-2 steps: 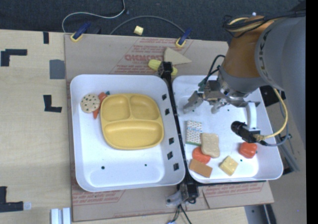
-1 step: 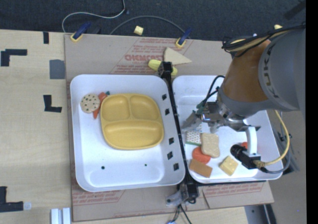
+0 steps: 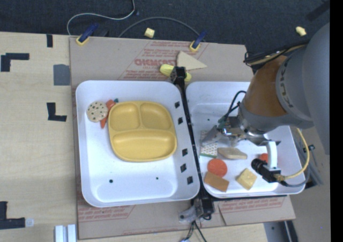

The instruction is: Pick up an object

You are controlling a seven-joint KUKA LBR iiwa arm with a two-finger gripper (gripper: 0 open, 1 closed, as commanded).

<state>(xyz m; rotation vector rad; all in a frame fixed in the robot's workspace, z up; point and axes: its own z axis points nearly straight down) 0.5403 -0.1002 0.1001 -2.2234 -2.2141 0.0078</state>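
Two white bins sit on the desk. The gripper [image 3: 221, 132] is down in the right bin [image 3: 211, 99], over a pale wedge [image 3: 232, 154] and grey mesh piece [image 3: 210, 140]; whether it's spread or pinching, I can't tell. Red disc [image 3: 217, 167], brown block [image 3: 216, 182], yellow cube [image 3: 246, 178] nearby. Yellow divided plate [image 3: 142, 130] in the left bin [image 3: 134, 187].

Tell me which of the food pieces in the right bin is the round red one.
The red disc, lying near the front of the right bin, just behind the brown block. The other pieces there are tan, yellow or brown and angular.
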